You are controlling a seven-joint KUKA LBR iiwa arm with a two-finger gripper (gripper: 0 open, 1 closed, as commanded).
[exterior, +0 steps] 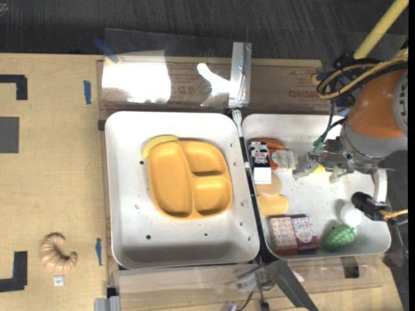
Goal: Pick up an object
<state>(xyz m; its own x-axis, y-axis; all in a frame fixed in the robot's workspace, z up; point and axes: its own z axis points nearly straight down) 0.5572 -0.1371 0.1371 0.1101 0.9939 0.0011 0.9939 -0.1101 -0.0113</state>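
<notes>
Hand (310,167) above smooth white bin (311,203)

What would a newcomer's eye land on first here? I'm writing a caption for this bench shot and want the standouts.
First, the big orange-yellow plastic divided tray, which takes up most of the left white bin. Next, the grey arm's orange band at the right edge, above the right white bin with its small packets and a bumpy green ball. A curled tan croissant-like toy lies alone on the cardboard outside the bins.
</notes>
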